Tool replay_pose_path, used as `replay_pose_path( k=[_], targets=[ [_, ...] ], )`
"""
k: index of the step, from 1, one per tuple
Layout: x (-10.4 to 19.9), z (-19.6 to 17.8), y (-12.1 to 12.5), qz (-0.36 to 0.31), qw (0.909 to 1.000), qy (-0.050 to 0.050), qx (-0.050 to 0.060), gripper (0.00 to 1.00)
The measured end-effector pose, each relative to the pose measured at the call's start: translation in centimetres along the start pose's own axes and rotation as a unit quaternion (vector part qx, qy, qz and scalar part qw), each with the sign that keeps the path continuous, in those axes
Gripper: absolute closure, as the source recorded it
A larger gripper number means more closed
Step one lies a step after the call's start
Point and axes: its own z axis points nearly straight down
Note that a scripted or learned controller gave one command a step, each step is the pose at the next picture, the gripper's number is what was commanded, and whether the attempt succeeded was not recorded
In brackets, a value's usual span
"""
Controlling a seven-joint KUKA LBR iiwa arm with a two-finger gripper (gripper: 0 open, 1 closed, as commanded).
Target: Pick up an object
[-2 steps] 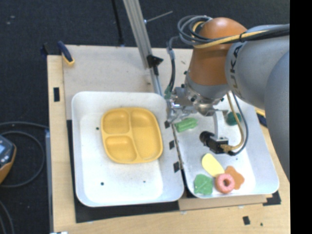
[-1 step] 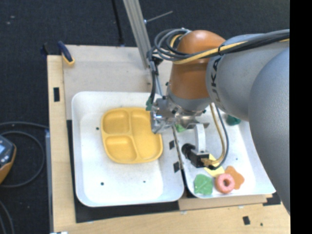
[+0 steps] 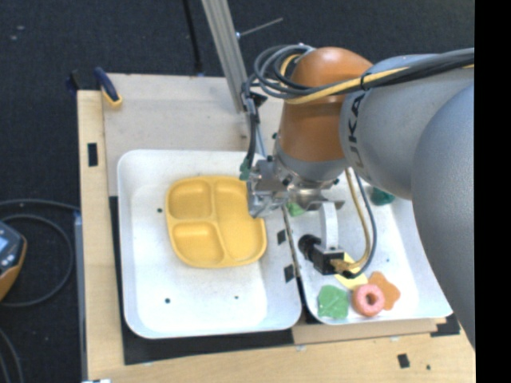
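A yellow divided plate (image 3: 209, 222) lies in the left white bin (image 3: 152, 294). My gripper (image 3: 265, 196) hangs over the plate's right rim, close to the wall between the two bins, and the wrist above hides most of it. In the right bin (image 3: 415, 294), near its front, lie a pink doughnut (image 3: 368, 300), a green piece (image 3: 333, 302), an orange piece (image 3: 388, 288) and a small yellow piece (image 3: 350, 278). A small green thing (image 3: 296, 209) peeks out just right of the gripper.
The big grey arm with its orange band (image 3: 319, 110) covers the back of the right bin. A teal thing (image 3: 382, 199) shows under it. A metal post (image 3: 223, 38) rises behind the bins. A blue-handled clamp (image 3: 108, 86) sits at the bench's back left corner.
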Motion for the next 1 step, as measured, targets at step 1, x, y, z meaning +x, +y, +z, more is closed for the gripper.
replay_pose_path(
  k=[1],
  targets=[
    [-0.02,0.04,0.01,0.001,1.0000,0.000,0.000,0.00]
  ],
)
